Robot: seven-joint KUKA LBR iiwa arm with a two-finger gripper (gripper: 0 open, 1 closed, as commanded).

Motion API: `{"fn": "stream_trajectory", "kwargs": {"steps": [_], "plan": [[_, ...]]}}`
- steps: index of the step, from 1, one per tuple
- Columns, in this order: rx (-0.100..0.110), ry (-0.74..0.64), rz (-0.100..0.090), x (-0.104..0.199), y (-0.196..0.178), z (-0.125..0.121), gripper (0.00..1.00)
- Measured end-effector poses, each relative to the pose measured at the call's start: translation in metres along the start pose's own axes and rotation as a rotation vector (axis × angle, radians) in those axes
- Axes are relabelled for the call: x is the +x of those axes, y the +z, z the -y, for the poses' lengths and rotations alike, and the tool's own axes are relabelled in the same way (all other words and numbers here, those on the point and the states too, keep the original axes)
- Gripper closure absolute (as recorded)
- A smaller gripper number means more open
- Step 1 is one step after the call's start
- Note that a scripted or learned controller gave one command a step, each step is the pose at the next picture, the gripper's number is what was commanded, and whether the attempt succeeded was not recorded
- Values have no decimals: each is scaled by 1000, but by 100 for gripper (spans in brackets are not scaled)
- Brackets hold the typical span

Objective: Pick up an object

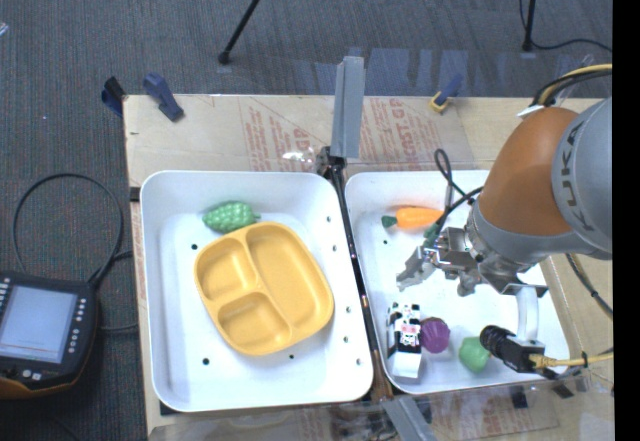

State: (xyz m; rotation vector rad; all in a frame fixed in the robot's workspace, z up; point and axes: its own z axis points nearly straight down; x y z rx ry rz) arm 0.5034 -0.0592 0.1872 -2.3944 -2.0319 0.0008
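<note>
Orange carrot (420, 218) lies just beyond the hand (413, 271), whose fingers' state I cannot tell.

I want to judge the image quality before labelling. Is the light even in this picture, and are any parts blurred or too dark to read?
Camera view: light is even and soft; the white bins look bright without strong glare. The yellow tray is sharp. The end effector is small and slightly soft, so its detail is hard to read; the floor above is dim.
</note>
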Motion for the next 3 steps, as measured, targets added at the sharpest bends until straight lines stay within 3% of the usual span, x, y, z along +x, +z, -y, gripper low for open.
{"fn": "stream_trajectory", "kwargs": {"steps": [1,2,3], "plan": [[3,-107,-2,-32,100,23,0],[9,-101,-5,-31,93,24,100],[-3,-97,0,-5,-1,-38,100]]}}
